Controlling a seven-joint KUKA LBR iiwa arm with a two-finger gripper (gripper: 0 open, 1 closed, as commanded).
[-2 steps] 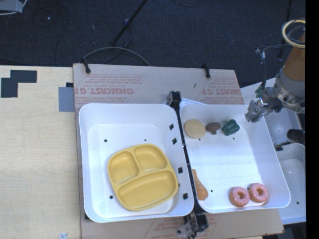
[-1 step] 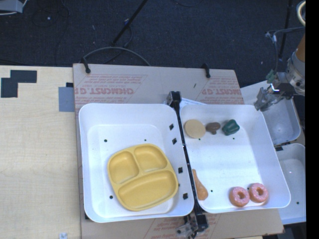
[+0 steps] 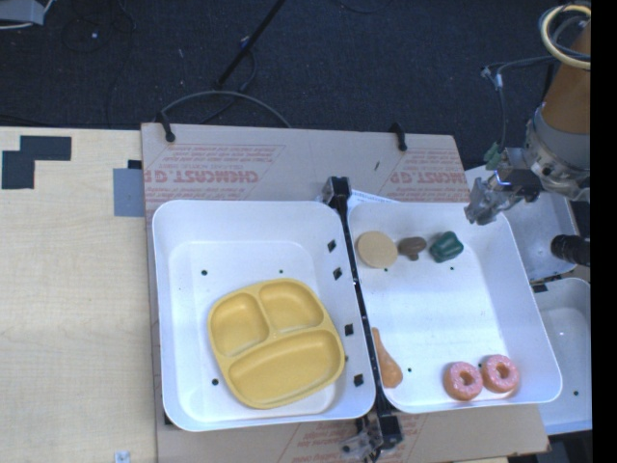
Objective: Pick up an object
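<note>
My gripper (image 3: 479, 210) hangs over the far right corner of the right bin (image 3: 453, 307), above its rim, with nothing seen between its fingers. In that bin lie a round tan disc (image 3: 376, 250), a small brown piece (image 3: 413, 247) and a green object (image 3: 444, 247) in a row near the far side. An orange carrot-like piece (image 3: 386, 360) lies by the divider. Two pink donuts (image 3: 463, 381) (image 3: 499, 373) rest at the near right corner.
The left bin (image 3: 183, 258) holds a yellow divided plate (image 3: 278, 340). A black clip (image 3: 336, 191) joins the bins at the far side. Cardboard (image 3: 289, 167) lies under both bins. The arm's grey wrist and orange band (image 3: 569, 95) rise at the right.
</note>
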